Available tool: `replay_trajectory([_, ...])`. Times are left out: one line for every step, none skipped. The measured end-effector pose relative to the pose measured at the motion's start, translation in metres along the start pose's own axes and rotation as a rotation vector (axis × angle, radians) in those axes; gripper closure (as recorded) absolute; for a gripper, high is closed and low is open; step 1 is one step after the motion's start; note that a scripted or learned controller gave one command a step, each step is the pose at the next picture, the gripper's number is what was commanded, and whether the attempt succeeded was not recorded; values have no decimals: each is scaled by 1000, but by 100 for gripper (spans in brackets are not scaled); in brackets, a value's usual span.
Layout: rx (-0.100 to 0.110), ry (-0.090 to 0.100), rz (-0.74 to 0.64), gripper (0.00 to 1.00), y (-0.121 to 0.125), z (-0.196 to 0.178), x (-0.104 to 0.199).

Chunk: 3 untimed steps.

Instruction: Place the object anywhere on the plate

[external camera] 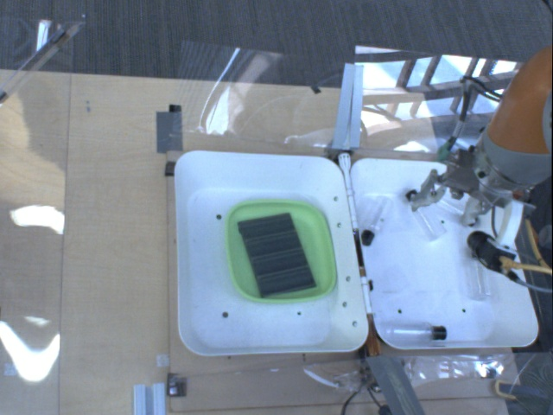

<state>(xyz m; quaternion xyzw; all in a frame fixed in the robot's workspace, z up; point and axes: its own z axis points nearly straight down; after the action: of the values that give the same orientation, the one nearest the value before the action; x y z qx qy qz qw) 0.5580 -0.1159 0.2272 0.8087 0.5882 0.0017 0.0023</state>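
A dark grey ribbed block (276,254) lies flat on the green plate (321,232) in the middle of the left bin (199,318). My gripper (449,206) hangs over the upper part of the right bin (518,318), well to the right of the plate and apart from the block. Its two fingers (422,194) stand spread, open, with nothing between them. The grey arm with its orange band (523,102) comes in from the upper right.
A clear tube with a black cap (416,331) lies near the right bin's front wall. A small black piece (367,236) sits by that bin's left wall. A metal post (349,111) stands behind the seam between the bins.
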Motion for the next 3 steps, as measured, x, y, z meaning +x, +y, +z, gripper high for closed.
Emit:
replay_trajectory([3,0,67,0,-26,41,-36])
replay_trajectory([-6,-1,-40,0,10,-113,-79])
replay_trajectory([1,0,166,0,-10,-73,-39])
